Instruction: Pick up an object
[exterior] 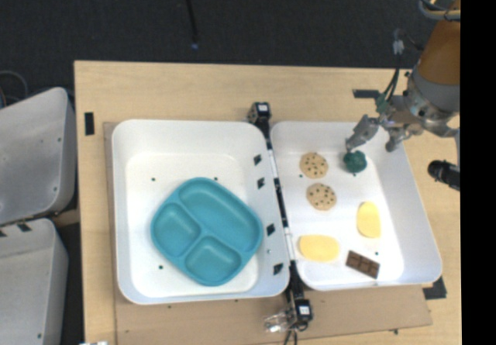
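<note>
Glossy white plastic bins [124, 204], matt teal plastic tray [205, 231], pale wood bench [155, 87], rough-looking cookies [314, 165].

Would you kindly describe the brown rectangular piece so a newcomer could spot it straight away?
Look in the right bin, the one holding small food items rather than the blue divided plate. Go to its near edge: the chocolate piece lies just right of the pale yellow oval. It is the only dark brown, rectangular item there.
</note>
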